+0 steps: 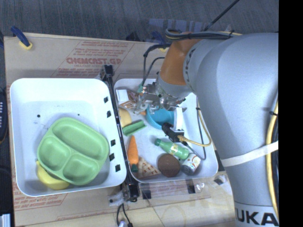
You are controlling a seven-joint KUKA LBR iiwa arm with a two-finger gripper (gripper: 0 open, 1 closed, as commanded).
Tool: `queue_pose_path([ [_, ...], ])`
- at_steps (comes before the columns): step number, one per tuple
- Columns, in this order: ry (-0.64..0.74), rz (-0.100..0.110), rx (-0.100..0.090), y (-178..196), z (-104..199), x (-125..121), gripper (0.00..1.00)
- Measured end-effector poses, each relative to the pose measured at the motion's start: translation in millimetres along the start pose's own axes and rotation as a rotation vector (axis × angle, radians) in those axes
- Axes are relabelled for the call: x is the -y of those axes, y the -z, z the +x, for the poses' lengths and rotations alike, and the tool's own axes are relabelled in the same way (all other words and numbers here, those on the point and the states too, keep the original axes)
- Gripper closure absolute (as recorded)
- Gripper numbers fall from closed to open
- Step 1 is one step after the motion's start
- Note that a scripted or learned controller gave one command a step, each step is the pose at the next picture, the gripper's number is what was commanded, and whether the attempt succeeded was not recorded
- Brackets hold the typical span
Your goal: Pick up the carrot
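Note:
The orange carrot (133,149) lies lengthwise near the left wall of the right bin (209,151), its tip pointing toward the far side. My gripper (141,101) hangs over the far left part of that bin, above a yellow item (124,117) and beside a blue bowl (160,117). It is well behind the carrot and apart from it. A green stick-shaped piece (134,127) lies between the gripper and the carrot. The arm's wrist with its orange band (174,65) covers the bin's far right corner.
The right bin also holds a green bottle (173,148), a brown round item (168,165), a can (191,164) and a waffle-like slice (147,169). In the left bin (57,91) sit a green divided plate (73,150) and a yellow object (49,179) under it.

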State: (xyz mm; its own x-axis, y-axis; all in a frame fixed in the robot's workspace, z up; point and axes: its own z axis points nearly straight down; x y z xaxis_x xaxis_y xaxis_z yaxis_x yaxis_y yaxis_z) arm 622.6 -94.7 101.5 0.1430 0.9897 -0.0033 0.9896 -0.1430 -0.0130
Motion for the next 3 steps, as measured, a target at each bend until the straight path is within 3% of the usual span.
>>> queue_pose_path([
  [1, -0.448, -0.003, -0.005, 91, 53, 23, 1.00],
  [2, -0.450, -0.001, -0.004, 89, 52, 24, 0.00],
  [3, -0.043, -0.002, -0.001, 122, 49, 59, 0.00],
])
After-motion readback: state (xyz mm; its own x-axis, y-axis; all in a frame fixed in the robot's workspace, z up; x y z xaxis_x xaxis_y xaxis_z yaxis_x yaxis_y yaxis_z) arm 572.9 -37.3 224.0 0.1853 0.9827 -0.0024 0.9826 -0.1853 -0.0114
